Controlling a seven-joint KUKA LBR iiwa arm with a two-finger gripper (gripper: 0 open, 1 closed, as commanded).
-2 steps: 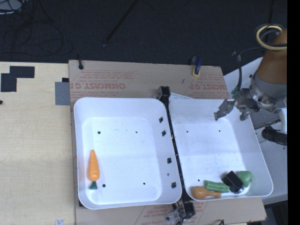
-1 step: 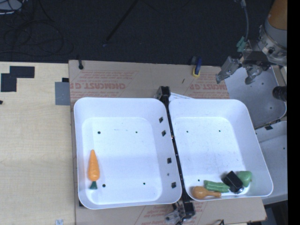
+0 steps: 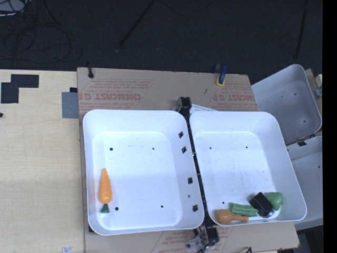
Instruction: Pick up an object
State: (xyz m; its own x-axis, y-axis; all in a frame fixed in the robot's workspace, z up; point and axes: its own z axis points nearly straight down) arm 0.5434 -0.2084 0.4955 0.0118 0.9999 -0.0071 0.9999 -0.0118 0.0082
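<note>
An orange carrot (image 3: 105,186) with a small green top lies in the left bin (image 3: 131,123), near its front left corner. In the right bin (image 3: 237,123), at the front right corner, a small cluster lies together: a black block (image 3: 261,203), a light green rounded piece (image 3: 275,198) behind it, a dark green pod-like piece (image 3: 243,210) and an orange pear-shaped piece (image 3: 229,216) at the front wall.
Both bins rest on a cardboard sheet (image 3: 158,91) over a light wooden bench. A black divider clamp (image 3: 190,162) runs between the bins. A grey metal plate (image 3: 292,101) stands at the right. A blue-yellow clip (image 3: 221,75) sits at the cardboard's far edge.
</note>
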